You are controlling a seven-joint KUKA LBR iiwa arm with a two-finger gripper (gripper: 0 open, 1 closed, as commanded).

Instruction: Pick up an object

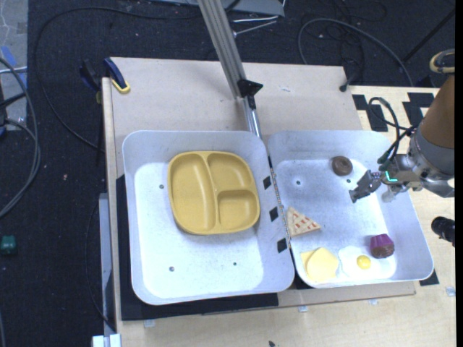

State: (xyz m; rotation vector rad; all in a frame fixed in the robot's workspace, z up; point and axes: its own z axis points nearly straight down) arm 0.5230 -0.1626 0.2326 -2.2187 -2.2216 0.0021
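From above, the grey arm reaches in from the right, its gripper (364,186) hanging over the right bin (412,223), just below a small brown disc (342,166). Whether the jaws stand wide or narrow cannot be told at this size. The pickable pieces lie in this bin: the disc, a waffle-textured wedge (303,223), a smooth yellow lump (321,264), a fried egg (358,262) and a dark purple piece (382,246). A good grasp likely means centring over one item, descending straight and closing across its narrow side; the flat egg looks hardest to catch. In the left bin (145,215) sits a glossy yellow divided plate (213,191) with rounded corners.
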